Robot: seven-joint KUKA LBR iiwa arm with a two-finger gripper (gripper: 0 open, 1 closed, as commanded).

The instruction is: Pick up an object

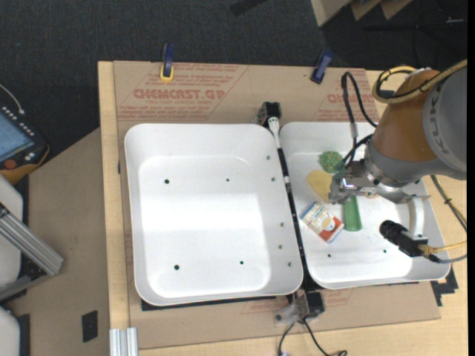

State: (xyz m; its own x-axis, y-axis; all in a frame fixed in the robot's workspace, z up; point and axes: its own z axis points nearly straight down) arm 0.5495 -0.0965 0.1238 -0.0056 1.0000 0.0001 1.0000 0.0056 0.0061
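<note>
My grey arm wore its orange band. At nine o'clock from my wrist lay a green leafy lump, a yellow piece, a green cylinder and a white, red-and-blue printed packet.

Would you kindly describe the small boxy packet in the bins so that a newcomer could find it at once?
Start at the right-hand bin, the one the arm reaches over. Near its left wall, toward the front, lies a small flat packet, just left of a green cylinder and below a yellow piece. It alone is white with blue and red print, and squarish.
</note>
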